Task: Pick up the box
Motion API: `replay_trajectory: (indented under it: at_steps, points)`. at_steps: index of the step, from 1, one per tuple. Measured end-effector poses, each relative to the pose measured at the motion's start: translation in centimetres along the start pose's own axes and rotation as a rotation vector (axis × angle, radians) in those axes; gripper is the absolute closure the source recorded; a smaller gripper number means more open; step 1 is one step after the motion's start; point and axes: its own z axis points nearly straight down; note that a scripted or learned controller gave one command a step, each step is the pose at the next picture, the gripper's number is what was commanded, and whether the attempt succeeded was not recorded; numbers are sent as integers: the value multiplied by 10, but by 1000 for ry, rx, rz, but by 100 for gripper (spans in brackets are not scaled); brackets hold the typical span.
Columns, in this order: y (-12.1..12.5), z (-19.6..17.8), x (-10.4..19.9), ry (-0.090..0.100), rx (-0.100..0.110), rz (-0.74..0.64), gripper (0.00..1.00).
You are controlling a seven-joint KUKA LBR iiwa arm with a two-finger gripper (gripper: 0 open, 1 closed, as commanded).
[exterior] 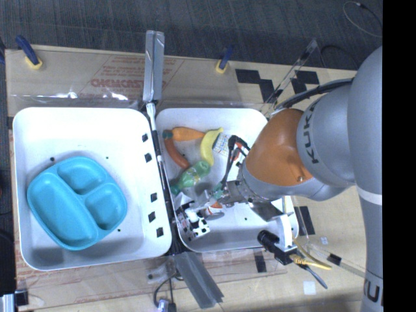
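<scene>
Box (223,146): small, pale, printed face, lying in the right bin (247,238) toward its far side. It touches the right edge of a yellow banana (208,145); its right part is hidden under the arm's black cable. Not lifted; it rests on the bin floor.

Gripper (212,204): low over the middle of the right bin, nearer the camera than the box and apart from it. The wrist body hides the claw, so I cannot tell whether it is released or clenched. Nothing seen grasped.

Other contents of the right bin:
- orange carrot (187,134) at the far wall, just left of the banana
- red-orange elongated item (174,153) along the left wall
- green object (189,176) between that item and the gripper
- small black-and-white object (195,225) near the near-left corner, identity unclear

Arm (286,158): orange band sits over the bin's right side, grey links running off to the right.

Left bin (39,125): 1 turquoise plate with 3 compartments (75,201), tilted diagonally.

Bench: 2 blue clamps (29,54) on the far edge, 1 yellow-handled tool (311,262) beside the right bin's near-right corner.
</scene>
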Motion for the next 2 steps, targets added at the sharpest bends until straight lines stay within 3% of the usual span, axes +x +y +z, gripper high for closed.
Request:
replay_trajectory:
  at_steps: [1,2]
  points:
    - [41,22,-10,1,12,103,0]
    - [80,23,-6,1,14,111,0]
